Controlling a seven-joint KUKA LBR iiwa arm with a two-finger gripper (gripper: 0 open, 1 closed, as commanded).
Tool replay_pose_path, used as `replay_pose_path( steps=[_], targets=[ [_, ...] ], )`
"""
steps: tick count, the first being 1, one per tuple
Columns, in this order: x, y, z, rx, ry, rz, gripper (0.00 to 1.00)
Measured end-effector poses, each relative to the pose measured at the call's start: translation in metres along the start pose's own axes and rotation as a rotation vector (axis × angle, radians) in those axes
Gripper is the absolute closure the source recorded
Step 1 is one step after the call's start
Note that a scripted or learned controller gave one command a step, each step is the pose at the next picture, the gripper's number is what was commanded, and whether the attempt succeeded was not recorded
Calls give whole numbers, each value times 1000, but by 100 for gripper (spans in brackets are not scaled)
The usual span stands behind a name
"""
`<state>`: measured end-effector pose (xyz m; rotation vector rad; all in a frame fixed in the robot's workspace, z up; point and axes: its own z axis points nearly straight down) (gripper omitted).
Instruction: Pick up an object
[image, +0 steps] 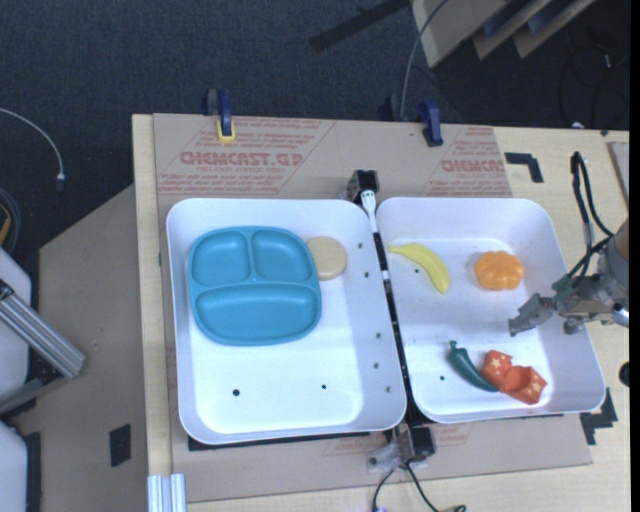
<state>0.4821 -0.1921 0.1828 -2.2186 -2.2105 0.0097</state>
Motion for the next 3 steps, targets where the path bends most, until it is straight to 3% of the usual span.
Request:
replay_pose_path(
  steps=[1,3],
  targets=[
    [0,3,-5,-11,-3,-4,0],
    [12,1,99,-5,0,-3,0]
  ],
)
